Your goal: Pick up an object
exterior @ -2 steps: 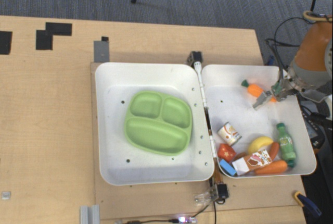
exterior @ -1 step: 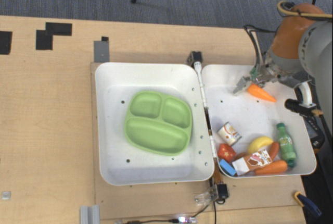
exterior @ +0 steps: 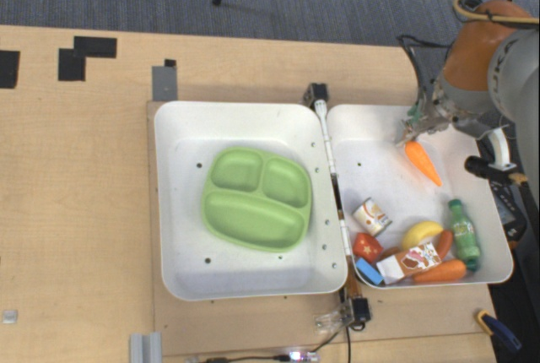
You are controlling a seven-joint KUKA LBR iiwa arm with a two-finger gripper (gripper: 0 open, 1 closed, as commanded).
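The gripper (exterior: 419, 127) hangs over the right bin's (exterior: 380, 129) far side, its tips touching one carrot's (exterior: 422, 162) top; its opening cannot be told. Near right: one can (exterior: 371, 216), one lemon (exterior: 422, 232), one green bottle (exterior: 463, 228), another carrot (exterior: 439, 273). One green tray (exterior: 256, 198) fills the left bin (exterior: 177, 184).

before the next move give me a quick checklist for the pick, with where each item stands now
1. Hand over the right bin: ok, it sits at the bin's far side.
2. Target close by: ok, the carrot lies just below the hand, apart from the other items.
3. Object held between fingers: not ok, the carrot lies on the bin floor.
4. Finger opening: cannot tell, too small and blurred.
5. Room around the carrot: ok, the can and lemon lie nearer the front.
6. Green tray out of the way: ok, it is in the left bin.
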